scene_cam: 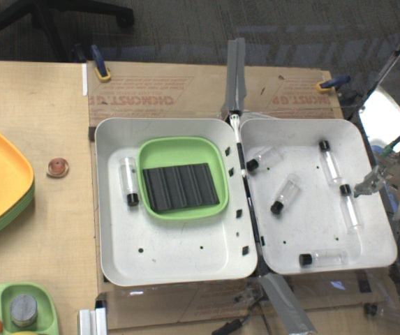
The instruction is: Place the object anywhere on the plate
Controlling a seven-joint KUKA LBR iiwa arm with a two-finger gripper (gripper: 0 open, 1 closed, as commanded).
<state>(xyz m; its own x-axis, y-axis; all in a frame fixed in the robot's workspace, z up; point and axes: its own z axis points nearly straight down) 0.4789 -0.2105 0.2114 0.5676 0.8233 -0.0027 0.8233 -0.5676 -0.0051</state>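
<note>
My gripper [375, 181] sits at the three o'clock rim of the right bin [367, 253]; whether it is wide or narrow I cannot tell. The clear vials with black caps lie scattered flat there, one vial [284, 195] near the middle, an easy candidate. The green plate [181, 149] waits in the left bin [116, 257] toward twelve o'clock, carrying a dark ribbed insert, another vial lying just beside it at nine o'clock. The cardboard behind reads, upside down, roughly "CHEMCAST"
</note>
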